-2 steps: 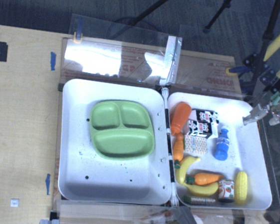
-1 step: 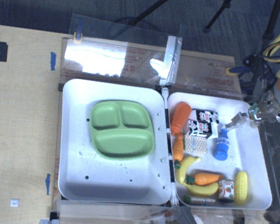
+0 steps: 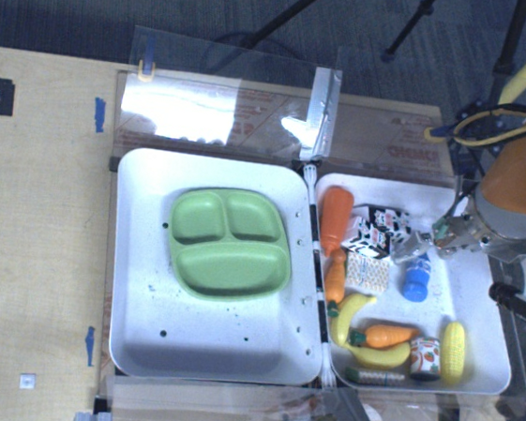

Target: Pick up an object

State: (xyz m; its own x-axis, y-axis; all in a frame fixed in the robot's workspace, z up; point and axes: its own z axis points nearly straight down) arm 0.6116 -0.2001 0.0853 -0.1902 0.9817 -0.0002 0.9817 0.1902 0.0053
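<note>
Pincer (image 3: pixel 427 240) is hanging in the right bin (image 3: pixel 490 368), and I cannot tell its grip, with a blue bottle (image 3: pixel 415 281) sitting just under it, so it is risking slipping off or bumping the checkered box (image 3: pixel 375 229) beside it.

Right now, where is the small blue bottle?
The blue bottle lies in the right bin, near its middle, just below the gripper and right of the patterned white card.
</note>
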